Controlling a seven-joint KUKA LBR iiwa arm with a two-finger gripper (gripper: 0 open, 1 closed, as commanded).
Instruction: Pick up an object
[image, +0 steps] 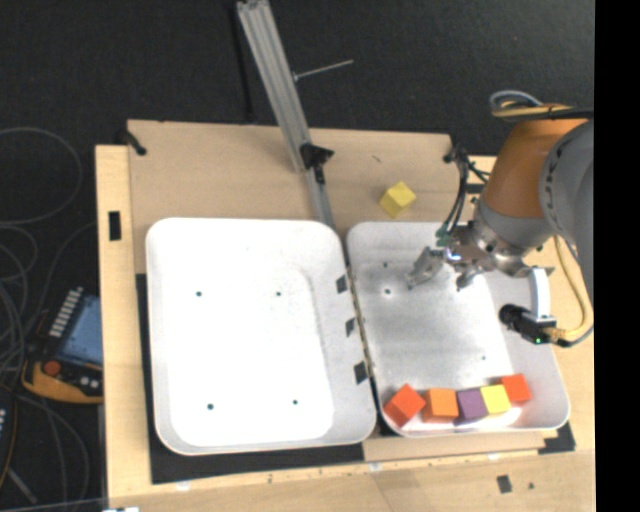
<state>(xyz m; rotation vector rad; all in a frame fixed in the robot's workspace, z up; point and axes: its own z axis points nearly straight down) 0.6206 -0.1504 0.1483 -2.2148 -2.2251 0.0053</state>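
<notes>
My gripper hangs over the upper part of the right bin, with its two fingers spread open and nothing between them. A row of small blocks lies along that bin's near edge: a red-orange block, an orange block, a purple block, a yellow block and a red block. These blocks are well below the gripper in the view. A yellow cube sits on the bench outside the bins, up and to the left of the gripper.
The left bin lies beside the right one. A metal pole slants across the bench's back edge and ends near the gap between the bins. Cables and a handheld device lie on the floor at the left.
</notes>
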